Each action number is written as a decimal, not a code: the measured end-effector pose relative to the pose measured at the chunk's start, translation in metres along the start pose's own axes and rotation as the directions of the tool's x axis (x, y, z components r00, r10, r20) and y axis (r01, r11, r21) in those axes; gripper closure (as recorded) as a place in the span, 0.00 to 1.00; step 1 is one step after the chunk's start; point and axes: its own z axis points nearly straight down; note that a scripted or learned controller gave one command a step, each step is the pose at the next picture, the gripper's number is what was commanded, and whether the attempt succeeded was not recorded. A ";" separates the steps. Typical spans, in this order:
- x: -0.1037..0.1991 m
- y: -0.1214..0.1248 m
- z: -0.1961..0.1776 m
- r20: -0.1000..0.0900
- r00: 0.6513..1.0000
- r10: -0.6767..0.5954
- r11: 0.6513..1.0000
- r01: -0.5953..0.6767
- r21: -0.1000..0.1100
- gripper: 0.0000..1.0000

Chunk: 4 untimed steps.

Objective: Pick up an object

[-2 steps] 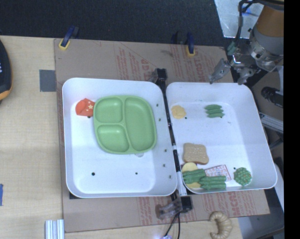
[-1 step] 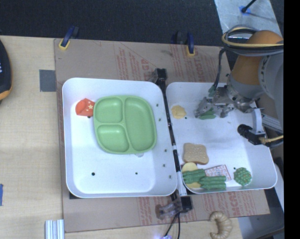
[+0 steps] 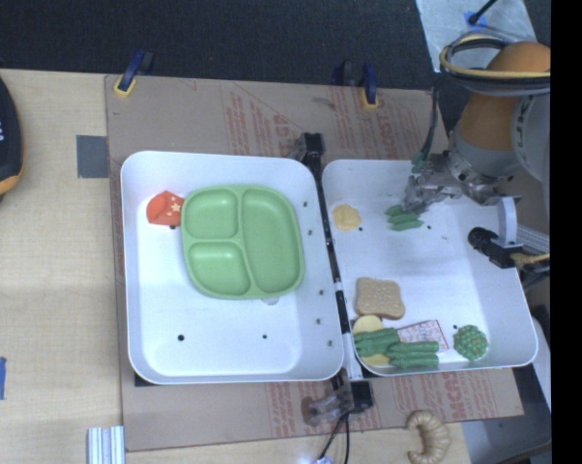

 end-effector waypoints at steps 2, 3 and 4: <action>0.014 0.009 0.021 -0.002 1.000 -0.002 1.000 0.002 0.006 0.00; 0.005 0.009 0.020 -0.002 1.000 0.002 1.000 -0.002 0.004 0.00; 0.005 0.013 0.004 0.002 1.000 -0.001 1.000 0.001 -0.009 1.00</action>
